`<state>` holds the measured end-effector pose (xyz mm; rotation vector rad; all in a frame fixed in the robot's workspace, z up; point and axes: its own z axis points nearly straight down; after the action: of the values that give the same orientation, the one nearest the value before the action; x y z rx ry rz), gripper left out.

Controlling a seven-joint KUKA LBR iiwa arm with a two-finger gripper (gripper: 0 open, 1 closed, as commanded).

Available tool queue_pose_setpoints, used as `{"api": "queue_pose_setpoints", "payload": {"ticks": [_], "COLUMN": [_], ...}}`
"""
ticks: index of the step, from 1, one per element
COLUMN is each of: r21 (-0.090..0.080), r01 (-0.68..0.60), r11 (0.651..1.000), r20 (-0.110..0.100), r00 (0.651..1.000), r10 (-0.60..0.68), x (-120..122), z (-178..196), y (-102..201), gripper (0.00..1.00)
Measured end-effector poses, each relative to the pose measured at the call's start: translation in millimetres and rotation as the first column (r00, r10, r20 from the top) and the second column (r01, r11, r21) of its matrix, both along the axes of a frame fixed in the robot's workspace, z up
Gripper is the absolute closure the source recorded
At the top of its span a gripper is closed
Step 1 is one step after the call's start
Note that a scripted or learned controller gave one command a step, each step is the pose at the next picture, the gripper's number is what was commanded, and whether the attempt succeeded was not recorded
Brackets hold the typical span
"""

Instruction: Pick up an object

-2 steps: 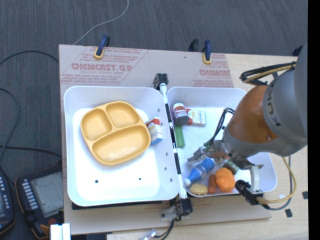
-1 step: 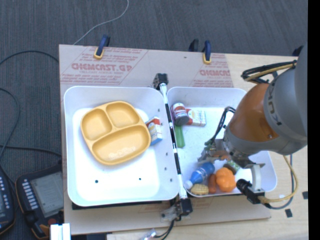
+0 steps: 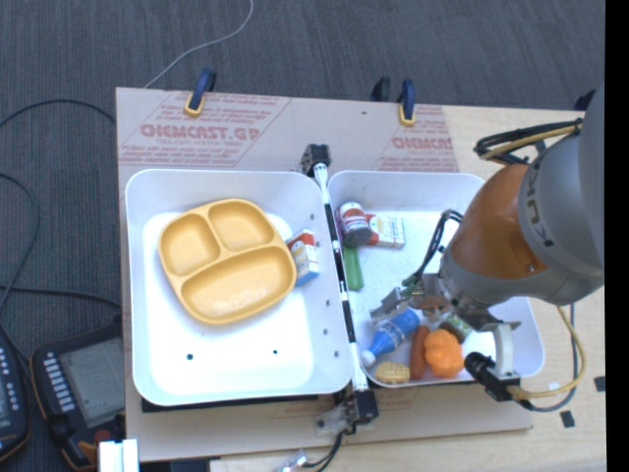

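Just beside the gripper [image 3: 418, 303], a blue bottle [image 3: 394, 330] with a white cap lies tilted on its side. Nearby lie an orange fruit [image 3: 444, 354], a carrot [image 3: 420, 351] and a yellow corn piece [image 3: 392, 372]. Farther off lie a dark can [image 3: 355, 226] and a small box [image 3: 390, 231].

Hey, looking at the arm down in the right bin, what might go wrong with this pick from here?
1. The gripper sits over a tight cluster: blue plastic bottle, orange round fruit, yellow corn piece. It may catch two things or just nudge them apart.
2. These lie near the right white bin's front wall, so a push could wedge them there.
3. The black cable hangs beside the wrist and might snag.
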<state>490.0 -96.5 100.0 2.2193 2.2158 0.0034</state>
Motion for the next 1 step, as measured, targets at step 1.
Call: {"api": "queue_pose_setpoints", "payload": {"ticks": [1], "r21": [0.001], "r01": [-0.001], "r11": [1.000], "r20": [-0.005], "r00": [1.000], "r10": [0.001], "x": [0.4], "z": [6.2], "y": [0.0], "gripper": [1.00]}}
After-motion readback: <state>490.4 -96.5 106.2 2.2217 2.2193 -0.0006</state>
